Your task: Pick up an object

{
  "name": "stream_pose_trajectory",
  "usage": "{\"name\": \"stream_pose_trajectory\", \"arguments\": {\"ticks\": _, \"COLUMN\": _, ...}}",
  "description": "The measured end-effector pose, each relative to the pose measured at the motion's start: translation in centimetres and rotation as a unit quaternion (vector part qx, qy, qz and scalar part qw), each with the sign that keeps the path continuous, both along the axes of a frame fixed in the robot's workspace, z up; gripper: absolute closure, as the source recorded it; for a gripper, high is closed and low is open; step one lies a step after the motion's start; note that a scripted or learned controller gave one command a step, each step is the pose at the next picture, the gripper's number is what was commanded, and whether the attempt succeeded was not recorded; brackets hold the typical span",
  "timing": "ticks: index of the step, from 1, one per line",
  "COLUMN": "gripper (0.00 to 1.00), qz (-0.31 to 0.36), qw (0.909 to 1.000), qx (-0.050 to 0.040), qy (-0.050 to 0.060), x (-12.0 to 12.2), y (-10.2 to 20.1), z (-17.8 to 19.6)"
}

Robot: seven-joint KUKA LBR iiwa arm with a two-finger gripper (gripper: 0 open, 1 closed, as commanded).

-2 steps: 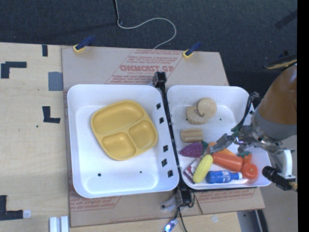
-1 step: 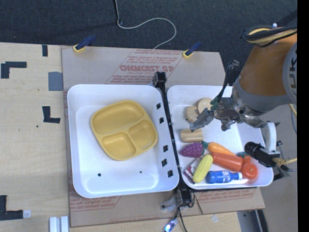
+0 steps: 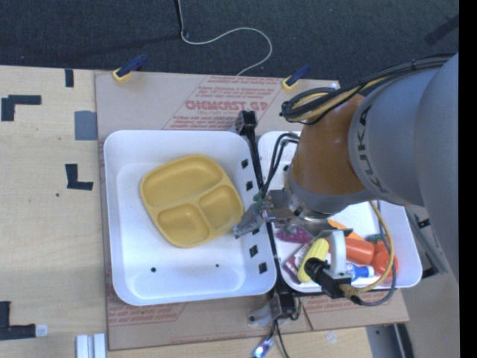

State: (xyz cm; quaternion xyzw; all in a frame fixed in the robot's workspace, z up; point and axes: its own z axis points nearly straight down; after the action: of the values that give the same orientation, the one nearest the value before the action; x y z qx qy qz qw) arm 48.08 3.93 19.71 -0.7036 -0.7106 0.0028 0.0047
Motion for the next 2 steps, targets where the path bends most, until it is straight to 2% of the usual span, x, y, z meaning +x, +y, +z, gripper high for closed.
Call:
{"name": "stream_pose_trajectory", "arguments": {"ticks": 1, "gripper": 1.00, "qz": -0.004, "qw": 1.0000, "qx": -0.0012, "qy": -0.002, "x": 0.2, "y": -0.6, "z": 1.4}}
{"name": "stream_pose_trajectory", "arguments": {"ticks": 2, "gripper": 1.00, "qz": -0.003, "qw": 1.0000, "qx": -0.0008, "qy": -0.008, "x": 0.3, "y": 0.2, "z": 9.9}}
